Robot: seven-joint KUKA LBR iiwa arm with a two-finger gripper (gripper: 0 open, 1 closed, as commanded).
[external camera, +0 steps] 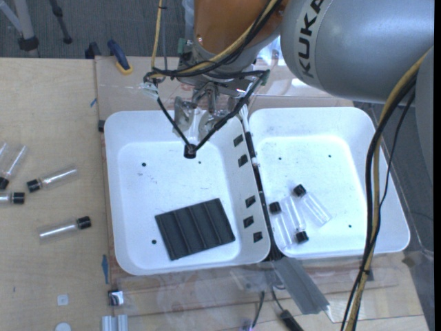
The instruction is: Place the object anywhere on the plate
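Observation:
A black ribbed plate lies flat in the front half of the left bin. My gripper hangs over the back of that bin, well behind the plate. A clear vial with a black cap sits between its fingers, cap end down, a little above the bin floor. The fingers are shut on the vial. The arm's orange band and grey body hide the back edge of both bins.
The right bin holds a few clear vials with black caps near its front left. More vials lie loose on the wooden bench left of the bins. Small black clips line the wall between the bins.

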